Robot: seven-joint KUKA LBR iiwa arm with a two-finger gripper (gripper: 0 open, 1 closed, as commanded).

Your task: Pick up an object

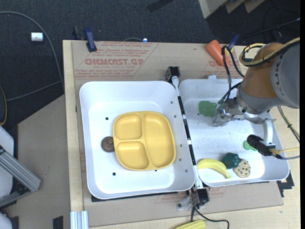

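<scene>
Arm reached in from the right, gripper (223, 114) low in the right bin (190, 92), just beside a green object (207, 109) near that bin's upper left. Tool state: could not tell, the wrist and cabling hid the tip; nothing was visibly pinched. The likely pick target was the green object, touching or nearly touching the gripper on its left side; contact could not be confirmed. Risks, as a judgement: the gripper sat beside the piece rather than over it, so a close could catch only an edge and push it toward the bin wall; the piece looked soft and flat, so it could slip out on the lift; the dangling cables near the wrist could snag. Counts: two white bins; in the left bin (90, 128), one yellow divided plate (143, 140) with three compartments and one small brown round object (107, 144) touching the plate's left edge. In the right bin, one green object, one banana (213, 167), one dark green piece (232, 160), one speckled cookie-like disc (242, 168) just beside it, and one small bright green item (249, 145) by a black part near the right wall. One arm, one gripper.
</scene>
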